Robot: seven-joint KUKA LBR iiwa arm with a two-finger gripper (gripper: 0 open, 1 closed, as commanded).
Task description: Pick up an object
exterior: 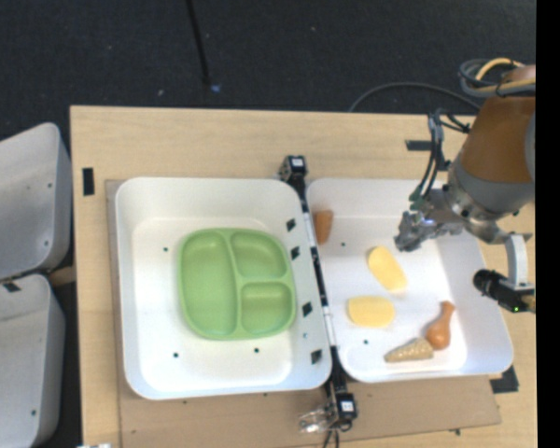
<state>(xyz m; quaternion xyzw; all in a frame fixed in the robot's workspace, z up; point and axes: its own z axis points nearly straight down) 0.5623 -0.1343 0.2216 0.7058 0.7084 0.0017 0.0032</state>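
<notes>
Two bins sit side by side: the left bin (131,343) holds a green plate (235,282). In the right bin (481,357) lie two yellow pieces (386,269), a cone (409,350) and a drumstick (440,326). The gripper (413,234) hovers just above them.

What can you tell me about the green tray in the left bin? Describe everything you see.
The green tray is a pale green, plastic-looking plate with rounded corners and three compartments: one long one on its left, two smaller ones on its right. It lies flat, slightly turned, near the middle of the left bin, resting on the bin floor. Nothing lies in its compartments.
</notes>
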